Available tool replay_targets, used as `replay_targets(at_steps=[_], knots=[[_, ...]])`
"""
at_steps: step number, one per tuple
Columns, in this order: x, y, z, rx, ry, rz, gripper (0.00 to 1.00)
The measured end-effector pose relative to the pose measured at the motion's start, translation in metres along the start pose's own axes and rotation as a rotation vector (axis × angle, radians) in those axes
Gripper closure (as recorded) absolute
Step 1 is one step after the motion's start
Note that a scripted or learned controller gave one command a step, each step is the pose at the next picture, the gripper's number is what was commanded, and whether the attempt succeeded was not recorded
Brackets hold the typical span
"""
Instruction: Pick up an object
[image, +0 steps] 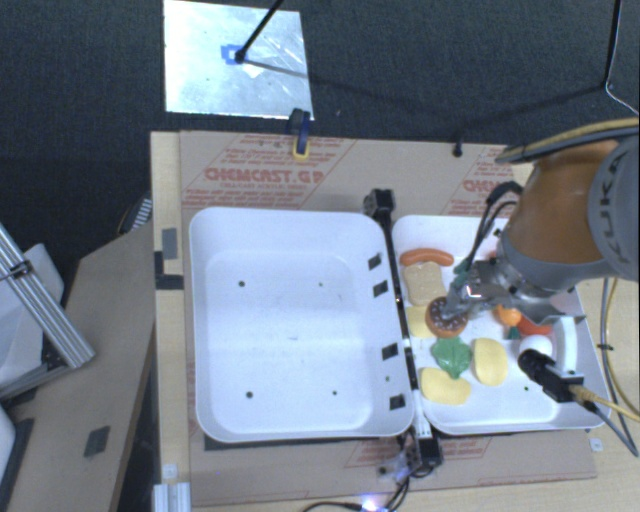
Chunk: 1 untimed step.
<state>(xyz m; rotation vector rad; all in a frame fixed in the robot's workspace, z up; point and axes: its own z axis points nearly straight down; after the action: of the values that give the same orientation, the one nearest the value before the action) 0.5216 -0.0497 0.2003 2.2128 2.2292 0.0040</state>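
Observation:
The right bin (470, 425) holds several toy foods. A red sausage (428, 257) lies at the back on a tan bread slice (422, 287). A brown donut (445, 318) sits in the middle, with a green leafy piece (452, 355) just in front of it. Two yellow pieces (490, 362) (444, 387) lie near the front wall. An orange piece (511, 316) and a white egg shape (535, 346) show under the arm. My gripper (464, 298) hangs directly over the donut's right edge, very close to it. The arm's grey and orange body hides the bin's back right part.
The left bin (215, 240) lies beside the right one, with black clips (388, 290) along the shared wall. A black bracket (378, 202) stands at the back between the bins. Cables (600, 405) trail off the arm at the right, over the cardboard base (260, 165).

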Motion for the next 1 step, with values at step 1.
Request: replay_targets(at_steps=[1], knots=[[0.0083, -0.0090, 0.0001, 0.002, -0.001, 0.003, 1.00]])
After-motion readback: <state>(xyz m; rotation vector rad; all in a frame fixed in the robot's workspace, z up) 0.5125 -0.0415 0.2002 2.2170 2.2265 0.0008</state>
